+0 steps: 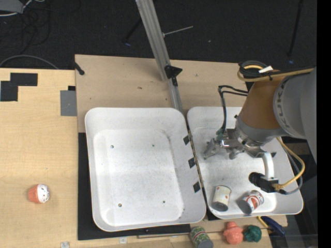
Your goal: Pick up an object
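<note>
Left bin: the wide shallow white plastic bin lies left of the right bin.
Right bin: the shallow white plastic bin holds the cream cylindrical cup beside the red-and-white can, both near its front edge.
Bench front: the red rubber lump lies just left of the green rubber lump.

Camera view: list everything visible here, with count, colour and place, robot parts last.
Bins: two, white, side by side on the bench; left bin, right bin.
Cup: one, white, lying in the right bin's near part.
Can: one, red and white, right bin, beside the cup.
Ball: one, orange and white, on the bench far left.
Small items: three below the right bin; dark cylinder, pink, green.
Metal rail: one, grey, behind the bins.
Arm: grey with orange band, over the right bin; gripper low above the bin floor.
</note>
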`<action>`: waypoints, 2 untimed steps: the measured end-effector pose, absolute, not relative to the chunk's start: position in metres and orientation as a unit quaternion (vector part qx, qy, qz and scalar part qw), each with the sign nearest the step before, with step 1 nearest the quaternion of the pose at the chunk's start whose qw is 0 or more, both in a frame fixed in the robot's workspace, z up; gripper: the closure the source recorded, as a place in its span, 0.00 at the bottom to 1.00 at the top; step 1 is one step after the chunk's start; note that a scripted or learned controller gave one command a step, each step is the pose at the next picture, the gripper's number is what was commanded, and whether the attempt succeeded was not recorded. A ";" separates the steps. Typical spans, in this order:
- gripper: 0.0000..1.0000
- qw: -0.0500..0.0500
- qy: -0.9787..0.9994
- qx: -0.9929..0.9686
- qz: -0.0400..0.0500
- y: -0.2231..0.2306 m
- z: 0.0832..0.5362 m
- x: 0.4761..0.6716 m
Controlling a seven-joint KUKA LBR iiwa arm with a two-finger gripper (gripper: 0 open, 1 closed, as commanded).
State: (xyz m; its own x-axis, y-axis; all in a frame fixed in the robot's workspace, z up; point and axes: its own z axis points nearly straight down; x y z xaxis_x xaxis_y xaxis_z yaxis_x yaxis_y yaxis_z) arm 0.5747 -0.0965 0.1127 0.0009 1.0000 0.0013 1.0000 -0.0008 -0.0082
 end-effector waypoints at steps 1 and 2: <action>0.00 0.000 -0.707 -0.708 0.001 -0.096 0.092 0.575; 1.00 0.001 -0.705 -0.709 0.000 -0.097 0.102 0.575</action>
State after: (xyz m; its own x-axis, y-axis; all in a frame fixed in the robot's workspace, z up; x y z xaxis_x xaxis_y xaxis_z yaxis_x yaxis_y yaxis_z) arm 0.5749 -0.0971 0.1024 0.0062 1.0000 0.0009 1.0000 -0.0062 -0.0020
